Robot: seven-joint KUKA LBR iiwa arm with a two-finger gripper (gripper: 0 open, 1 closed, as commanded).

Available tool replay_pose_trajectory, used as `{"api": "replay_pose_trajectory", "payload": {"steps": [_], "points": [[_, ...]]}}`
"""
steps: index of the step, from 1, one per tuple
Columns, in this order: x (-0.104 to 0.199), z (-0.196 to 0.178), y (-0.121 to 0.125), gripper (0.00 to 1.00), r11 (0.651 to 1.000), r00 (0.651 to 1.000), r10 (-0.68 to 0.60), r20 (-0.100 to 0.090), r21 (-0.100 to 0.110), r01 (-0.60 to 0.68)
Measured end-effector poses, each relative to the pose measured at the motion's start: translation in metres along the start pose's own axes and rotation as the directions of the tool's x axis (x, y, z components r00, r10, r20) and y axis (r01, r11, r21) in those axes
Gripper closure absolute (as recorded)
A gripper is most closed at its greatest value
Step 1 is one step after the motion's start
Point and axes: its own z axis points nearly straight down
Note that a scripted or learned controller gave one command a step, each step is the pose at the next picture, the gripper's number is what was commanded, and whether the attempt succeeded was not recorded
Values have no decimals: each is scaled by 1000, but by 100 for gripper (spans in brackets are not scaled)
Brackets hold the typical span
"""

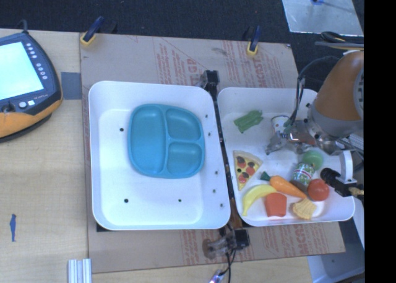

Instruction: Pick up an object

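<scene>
two shallow white plastic bins sit side by side on a brown cardboard sheet (185,59) clamped to a pale wood bench (43,201). the left bin (108,204) holds a smooth teal plate (166,141), rounded at the corners and split into three compartments. the right bin (230,103) holds small toy foods: a flat green leafy piece (248,120) near the top, a triangular pizza slice (245,168) with dark dots, a curved yellow banana (256,196), a tapered orange carrot (287,186) lying across it, a blocky red-orange piece (276,205), a ridged yellow piece (303,210), a round red tomato (318,190), and a green-capped bottle (305,170) just above it. the grey arm with its orange band (337,93) reaches in from the right, and the metallic gripper (286,134) hangs over the bin's upper middle, right of the leafy piece and above the bottle; whether its claw is wide or narrow i cannot tell, and nothing shows between it. a tablet (21,77) in an orange case lies at the far left.
</scene>
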Motion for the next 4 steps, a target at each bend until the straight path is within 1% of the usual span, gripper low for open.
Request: {"api": "replay_pose_trajectory", "payload": {"steps": [1, 2, 3, 4], "points": [[-38, -1, 63, 0, 1000, 1000, 0, -1, -3, 0], [-40, -1, 85, 0, 1000, 1000, -1, -2, -1, 1], [-4, -1, 85, 0, 1000, 1000, 0, -1, 0, 0], [-18, -2, 85, 0, 1000, 1000, 2, -1, -2, -2]]}}
